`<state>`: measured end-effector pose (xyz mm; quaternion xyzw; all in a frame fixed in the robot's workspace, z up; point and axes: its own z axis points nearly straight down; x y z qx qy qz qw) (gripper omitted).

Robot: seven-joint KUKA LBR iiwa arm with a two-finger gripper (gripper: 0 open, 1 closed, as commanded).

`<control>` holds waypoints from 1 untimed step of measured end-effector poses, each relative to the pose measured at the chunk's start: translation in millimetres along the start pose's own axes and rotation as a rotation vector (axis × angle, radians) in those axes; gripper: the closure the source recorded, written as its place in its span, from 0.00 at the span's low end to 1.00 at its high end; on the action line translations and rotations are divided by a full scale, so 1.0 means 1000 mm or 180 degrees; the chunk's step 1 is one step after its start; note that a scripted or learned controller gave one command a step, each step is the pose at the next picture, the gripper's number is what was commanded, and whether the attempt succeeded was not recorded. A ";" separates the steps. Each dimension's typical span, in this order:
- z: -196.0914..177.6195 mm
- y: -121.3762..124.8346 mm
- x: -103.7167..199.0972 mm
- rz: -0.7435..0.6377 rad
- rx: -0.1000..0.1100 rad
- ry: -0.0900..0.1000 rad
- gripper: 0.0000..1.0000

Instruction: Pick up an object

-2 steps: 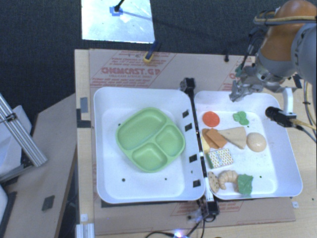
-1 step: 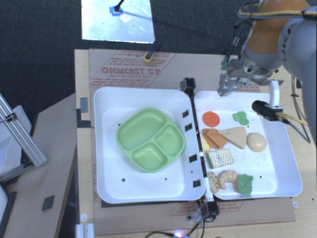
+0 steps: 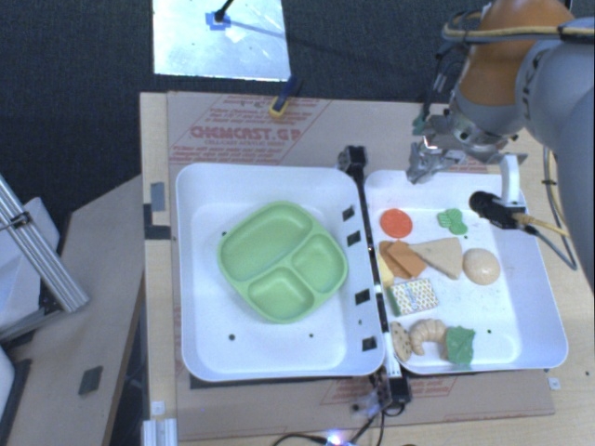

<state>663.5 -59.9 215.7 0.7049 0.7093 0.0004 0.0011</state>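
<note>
From my console the grey arm w/ orange band sits at the back of the right shallow white bin [image 3: 539,328], end effector [image 3: 426,169] hovering over its far left corner, above the rim, nothing under it but bare bin floor. I can't tell its state from this slanted view; too small and dark to read.

Pick candidates all lie in the right bin, nearer the front: red round disc [image 3: 396,222], small green leafy piece [image 3: 452,219], tan wedge [image 3: 441,256], orange strips [image 3: 400,260], pale round bun [image 3: 481,266], speckled square block [image 3: 414,295], curled beige shrimp-like piece [image 3: 423,333], green chunk [image 3: 459,344]. The red disc is nearest the tool.

Left white bin [image 3: 200,249] carries a light green divided plastic tray [image 3: 283,262].

Progress, imo: nothing lifted yet. Remaining: choose a target, descend, grasp, lift.
</note>
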 end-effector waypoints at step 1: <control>-0.018 -0.003 0.010 -0.0002 -0.0003 0.0004 1.00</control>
